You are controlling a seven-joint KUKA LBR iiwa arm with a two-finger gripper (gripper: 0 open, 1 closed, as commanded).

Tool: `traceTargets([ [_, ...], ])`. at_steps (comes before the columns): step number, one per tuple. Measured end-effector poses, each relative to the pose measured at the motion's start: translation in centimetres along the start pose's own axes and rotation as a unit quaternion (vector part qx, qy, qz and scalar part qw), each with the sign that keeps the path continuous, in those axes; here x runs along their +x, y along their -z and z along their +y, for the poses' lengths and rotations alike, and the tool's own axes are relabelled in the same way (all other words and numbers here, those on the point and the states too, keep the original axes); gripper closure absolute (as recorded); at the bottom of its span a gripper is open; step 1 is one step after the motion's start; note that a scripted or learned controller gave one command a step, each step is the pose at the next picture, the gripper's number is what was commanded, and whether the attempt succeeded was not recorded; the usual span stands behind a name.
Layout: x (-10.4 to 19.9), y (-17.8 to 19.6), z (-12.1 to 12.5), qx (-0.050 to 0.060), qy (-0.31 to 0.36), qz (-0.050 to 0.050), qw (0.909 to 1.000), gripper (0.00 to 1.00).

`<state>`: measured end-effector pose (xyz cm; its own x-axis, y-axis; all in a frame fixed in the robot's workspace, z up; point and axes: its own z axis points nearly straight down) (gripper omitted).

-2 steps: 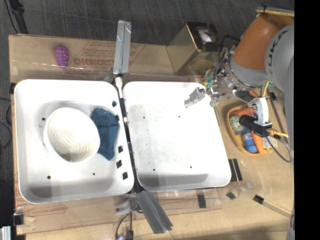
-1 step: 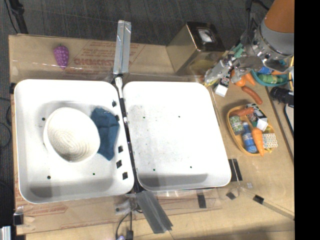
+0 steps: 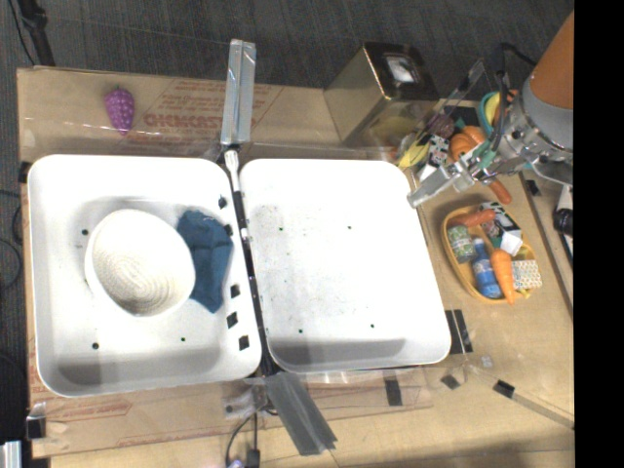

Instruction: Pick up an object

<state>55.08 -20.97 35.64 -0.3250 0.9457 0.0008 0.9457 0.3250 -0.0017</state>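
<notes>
From above, the worktop (image 3: pixel 146 115) carries 2 shallow white bins side by side. The left bin (image 3: pixel 58 359) holds a cream, dome-shaped woven hat (image 3: pixel 139 261) lying near its middle, and a dark blue cloth (image 3: pixel 208 256) crumpled just beside the hat on its right, touching or slightly overlapping its edge. The cloth lies close to the wall that the bin shares with its neighbour. The right bin (image 3: pixel 341 271) shows only a bare, speckled white floor.

The arm (image 3: pixel 551 76) comes in at the upper right, its orange band at the frame's edge and the grey wrist below it. The gripper (image 3: pixel 439 185) points left and down, hanging past the right bin's upper right corner, outside both bins and well apart from the hat and cloth. Whether the jaws are open or closed I cannot tell, since they blur into the clutter behind them; nothing can be seen between them.

Beside the right bin, an oval yellow basket (image 3: pixel 450 234) holds small toy items, among them an orange carrot-like piece. A tan cardboard box (image 3: pixel 385 91) stands behind the right bin, and a small purple object (image 3: pixel 120 108) lies on the worktop behind the left bin.
</notes>
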Motion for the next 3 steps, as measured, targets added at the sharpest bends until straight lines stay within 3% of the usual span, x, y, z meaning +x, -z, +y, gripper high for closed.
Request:
traceTargets([
  [1, -1.9, 3.3, 5.6, 0.0, -0.056, -0.001, 0.9984, 0.0],
  [2, 0.0, -1.0, -0.2, 0.001, 0.093, 0.0, 0.9957, 0.0],
  [3, 0.6, 0.1, -1.5, 0.0, 0.146, 0.0, 0.9893, 0.0],
])
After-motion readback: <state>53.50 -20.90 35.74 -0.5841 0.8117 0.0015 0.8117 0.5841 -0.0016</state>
